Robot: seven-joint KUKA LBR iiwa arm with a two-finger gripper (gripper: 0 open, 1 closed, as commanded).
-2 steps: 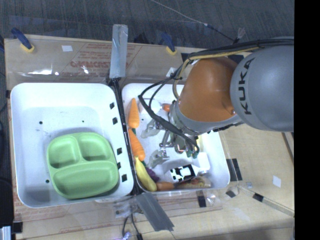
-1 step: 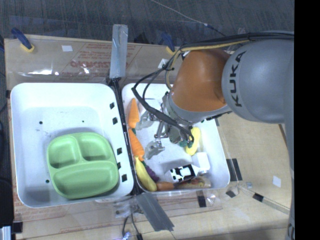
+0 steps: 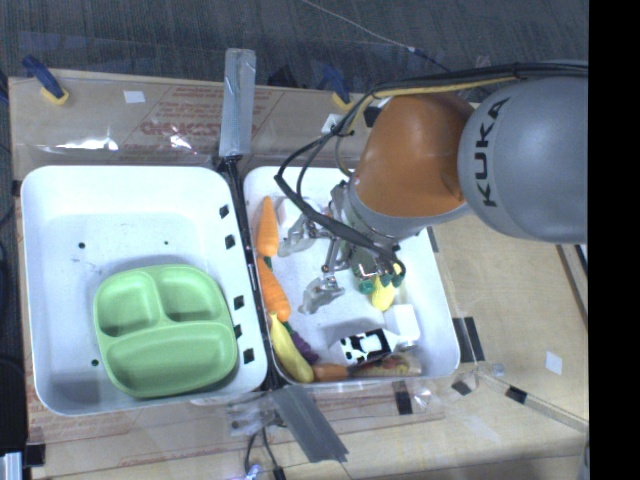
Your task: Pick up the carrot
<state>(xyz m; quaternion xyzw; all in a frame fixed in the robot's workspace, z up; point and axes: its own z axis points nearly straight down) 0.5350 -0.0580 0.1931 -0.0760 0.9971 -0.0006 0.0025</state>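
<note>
Jaws spread and holding nothing, the gripper hangs over the right bin just right of the carrot — which lies along the bin's left wall, awkward for fingers to straddle.

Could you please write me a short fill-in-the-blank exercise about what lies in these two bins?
1. The green divided plate lies in the ____ bin.
2. The carrots lie along the right bin's ____ wall.
3. The toy with black and white patches is a ____.
4. The band above the arm's wrist is ____.

Missing words: left; left; cow; orange
</note>
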